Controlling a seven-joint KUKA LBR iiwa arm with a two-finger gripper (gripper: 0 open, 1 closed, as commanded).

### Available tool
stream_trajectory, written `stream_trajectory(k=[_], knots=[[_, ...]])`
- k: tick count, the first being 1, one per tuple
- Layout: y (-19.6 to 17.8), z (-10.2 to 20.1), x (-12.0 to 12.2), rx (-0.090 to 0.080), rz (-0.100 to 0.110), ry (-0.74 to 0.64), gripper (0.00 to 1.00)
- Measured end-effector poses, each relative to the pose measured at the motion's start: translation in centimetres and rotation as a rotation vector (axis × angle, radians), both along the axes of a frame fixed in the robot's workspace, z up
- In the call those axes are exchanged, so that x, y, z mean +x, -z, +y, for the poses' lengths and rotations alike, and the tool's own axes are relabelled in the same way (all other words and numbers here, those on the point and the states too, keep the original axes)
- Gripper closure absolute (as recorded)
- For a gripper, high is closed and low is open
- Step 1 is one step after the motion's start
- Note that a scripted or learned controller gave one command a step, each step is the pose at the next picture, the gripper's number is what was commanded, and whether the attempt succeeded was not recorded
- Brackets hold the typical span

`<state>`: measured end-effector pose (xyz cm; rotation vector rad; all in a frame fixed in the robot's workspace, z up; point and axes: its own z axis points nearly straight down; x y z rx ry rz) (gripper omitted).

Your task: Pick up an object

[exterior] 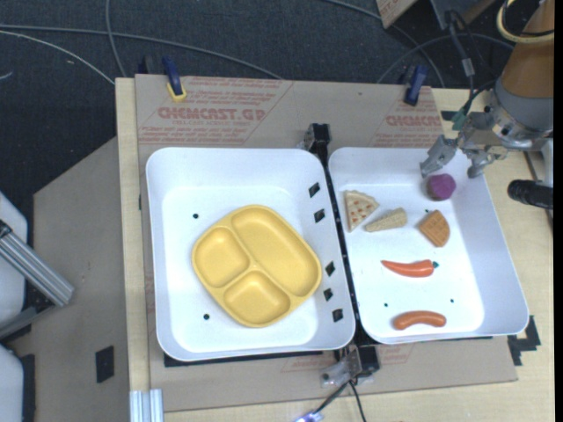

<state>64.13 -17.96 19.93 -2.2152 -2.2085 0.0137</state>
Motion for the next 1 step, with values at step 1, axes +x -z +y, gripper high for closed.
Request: stream_trajectory(k=[1], knots=[[-0.97,0.05,0.32,-0.003,-0.015,-0.003,0.0]])
